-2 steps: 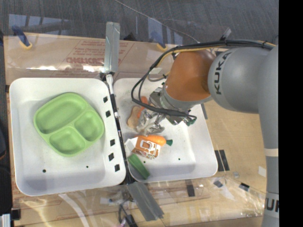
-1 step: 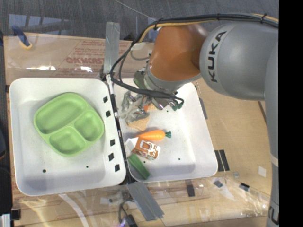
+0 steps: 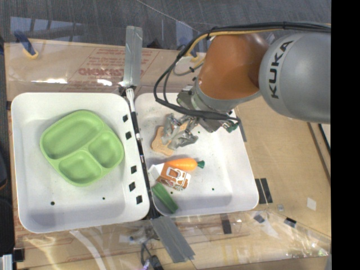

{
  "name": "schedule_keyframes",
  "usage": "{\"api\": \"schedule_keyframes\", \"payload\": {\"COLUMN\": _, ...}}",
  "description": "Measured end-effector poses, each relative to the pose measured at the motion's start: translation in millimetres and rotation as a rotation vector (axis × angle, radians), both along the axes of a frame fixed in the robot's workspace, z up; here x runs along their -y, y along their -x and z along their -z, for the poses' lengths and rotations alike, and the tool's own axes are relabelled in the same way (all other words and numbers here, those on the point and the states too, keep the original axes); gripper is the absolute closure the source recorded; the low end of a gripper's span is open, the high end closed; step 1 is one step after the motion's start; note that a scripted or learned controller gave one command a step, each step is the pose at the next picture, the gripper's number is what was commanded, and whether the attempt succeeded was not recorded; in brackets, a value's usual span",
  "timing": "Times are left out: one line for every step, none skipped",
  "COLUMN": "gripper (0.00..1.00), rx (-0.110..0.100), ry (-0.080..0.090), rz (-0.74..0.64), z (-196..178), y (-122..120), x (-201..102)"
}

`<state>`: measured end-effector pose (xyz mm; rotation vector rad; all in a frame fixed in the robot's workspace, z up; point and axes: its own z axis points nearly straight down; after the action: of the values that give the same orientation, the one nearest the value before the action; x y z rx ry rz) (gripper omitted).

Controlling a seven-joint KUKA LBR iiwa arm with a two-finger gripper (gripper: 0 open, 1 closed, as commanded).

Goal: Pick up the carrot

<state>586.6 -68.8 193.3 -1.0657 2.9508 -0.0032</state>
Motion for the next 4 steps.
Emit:
{"api": "schedule_keyframes", "payload": {"gripper": 1.0, "rx": 0.002, "ry": 0.003, "rz": -0.288, "z": -77.3, "y": 46.4, "x": 50.2}}
{"api": "schedule_keyframes", "payload": {"gripper": 1.0, "rx": -0.005, "ry": -0.002, "rz": -0.475, "z": -7.8, "y": -12.6, "x": -2.3}}
{"api": "schedule_keyframes", "payload": {"gripper": 1.0, "rx": -0.007, "ry": 0.0, "rz": -0.993, "z": 28.0, "y": 33.3, "x": 62.7}}
{"api": "schedule_keyframes", "payload": {"gripper": 1.0, "rx": -0.008, "ry": -0.001, "rz": -0.623, "z": 35.1, "y": 110.0, "x": 28.2}}
